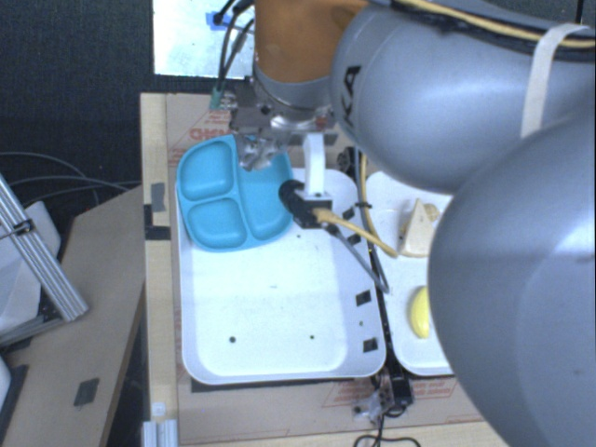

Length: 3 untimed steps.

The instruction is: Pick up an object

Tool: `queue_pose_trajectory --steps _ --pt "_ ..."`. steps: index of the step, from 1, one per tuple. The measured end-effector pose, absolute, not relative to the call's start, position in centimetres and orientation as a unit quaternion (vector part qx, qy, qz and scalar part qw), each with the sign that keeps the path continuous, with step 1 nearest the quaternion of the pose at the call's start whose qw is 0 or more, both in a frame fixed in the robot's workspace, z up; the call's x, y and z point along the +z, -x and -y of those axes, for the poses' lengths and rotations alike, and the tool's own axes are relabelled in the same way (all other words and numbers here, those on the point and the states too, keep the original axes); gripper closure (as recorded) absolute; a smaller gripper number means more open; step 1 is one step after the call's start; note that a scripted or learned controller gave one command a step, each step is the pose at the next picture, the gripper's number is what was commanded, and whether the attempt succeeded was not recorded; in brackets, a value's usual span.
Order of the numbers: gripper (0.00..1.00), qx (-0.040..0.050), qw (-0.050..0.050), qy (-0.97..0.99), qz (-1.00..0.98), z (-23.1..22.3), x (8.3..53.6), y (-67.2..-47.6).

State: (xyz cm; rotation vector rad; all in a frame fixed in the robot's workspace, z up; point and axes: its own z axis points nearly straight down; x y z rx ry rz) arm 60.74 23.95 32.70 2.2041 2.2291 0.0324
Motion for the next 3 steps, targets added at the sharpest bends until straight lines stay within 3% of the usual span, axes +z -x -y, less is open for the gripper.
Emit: queue_pose_trajectory --steps 1,2,3 --pt "1.0 0.0038 0.003 -0.705 -0.709 -23.3 34.7 -67.1" --pt "1.0 -0.0002 0.0 -0.708 -0.706 -20.7 31.7 -66.9" --pt "0.0 0.0008 0.001 -0.706 -0.708 -20.9 31.9 -66.9"
